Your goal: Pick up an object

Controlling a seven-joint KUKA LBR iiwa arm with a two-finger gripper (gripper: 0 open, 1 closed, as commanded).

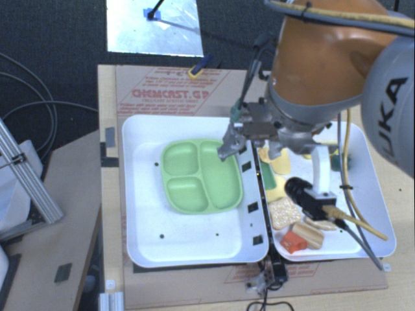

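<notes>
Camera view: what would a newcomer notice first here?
First, the big grey-and-orange arm fills the upper right, its end effector over the divide between the bins. Next, a green divided tray lies in the left bin. Small food-like pieces crowd the right bin.

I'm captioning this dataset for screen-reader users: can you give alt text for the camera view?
A grey and orange robot arm reaches in from the right, its end effector over the right edge of a green divided tray in the left white bin. The right white bin holds toy food pieces.
</notes>
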